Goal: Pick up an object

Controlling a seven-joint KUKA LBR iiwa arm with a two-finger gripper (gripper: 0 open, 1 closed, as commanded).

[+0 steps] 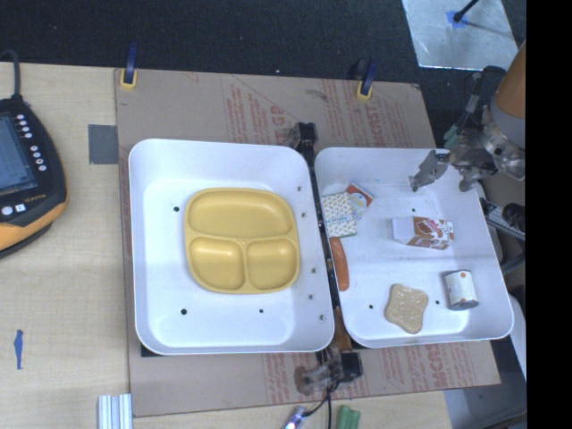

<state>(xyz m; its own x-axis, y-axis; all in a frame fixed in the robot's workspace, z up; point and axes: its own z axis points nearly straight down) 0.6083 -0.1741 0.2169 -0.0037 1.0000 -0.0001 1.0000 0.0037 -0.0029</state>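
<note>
The right bin (474,329) holds several items. A white and red carton (423,231) lies near its middle. A small tin can (459,289) and a tan slice of bread (407,307) sit toward the near side. An orange sausage (340,264) lies along the left wall, below a patterned packet (340,211). My gripper (445,175) hangs over the bin's far right part, above and beyond the carton. It is open, its fingers (424,173) spread with nothing between them.
The left bin (161,320) holds a yellow divided plate (241,239). A teach pendant (22,172) lies on the bench at far left. Clamps (364,79) pin the cardboard under the bins. Dark floor lies beyond the bench.
</note>
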